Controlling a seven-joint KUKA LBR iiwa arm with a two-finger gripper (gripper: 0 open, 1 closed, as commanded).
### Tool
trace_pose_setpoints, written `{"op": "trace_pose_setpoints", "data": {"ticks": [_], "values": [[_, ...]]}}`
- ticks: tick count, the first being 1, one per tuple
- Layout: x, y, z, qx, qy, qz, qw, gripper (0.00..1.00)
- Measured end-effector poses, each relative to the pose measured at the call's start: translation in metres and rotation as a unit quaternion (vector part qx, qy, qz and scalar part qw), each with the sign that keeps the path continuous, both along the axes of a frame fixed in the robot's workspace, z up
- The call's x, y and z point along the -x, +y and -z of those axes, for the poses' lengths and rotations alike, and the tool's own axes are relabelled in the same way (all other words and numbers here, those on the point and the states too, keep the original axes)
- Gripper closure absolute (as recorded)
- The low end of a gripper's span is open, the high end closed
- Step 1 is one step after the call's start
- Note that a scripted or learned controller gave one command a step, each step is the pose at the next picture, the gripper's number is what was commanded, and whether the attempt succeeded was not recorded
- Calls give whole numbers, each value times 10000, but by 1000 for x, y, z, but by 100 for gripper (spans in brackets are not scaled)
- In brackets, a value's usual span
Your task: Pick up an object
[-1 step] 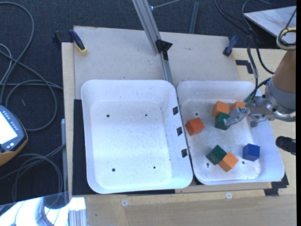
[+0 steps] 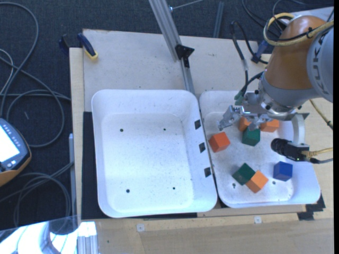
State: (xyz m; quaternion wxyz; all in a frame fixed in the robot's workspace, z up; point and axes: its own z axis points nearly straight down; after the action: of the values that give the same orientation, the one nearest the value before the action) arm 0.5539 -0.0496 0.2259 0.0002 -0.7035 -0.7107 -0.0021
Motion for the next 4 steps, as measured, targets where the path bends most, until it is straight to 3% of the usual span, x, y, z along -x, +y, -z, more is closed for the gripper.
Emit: {"op": "trace_pose_setpoints", "data": {"ticks": [1,2,3,4], "values": [[-53,-13,-46,23,-30,36,10000,0],[-51,-12,-54,20,0,32,10000,100],[-86,-38,-24,27,10,62,10000,100],[-85,-36,-27,21,10,45,10000,0]]}}
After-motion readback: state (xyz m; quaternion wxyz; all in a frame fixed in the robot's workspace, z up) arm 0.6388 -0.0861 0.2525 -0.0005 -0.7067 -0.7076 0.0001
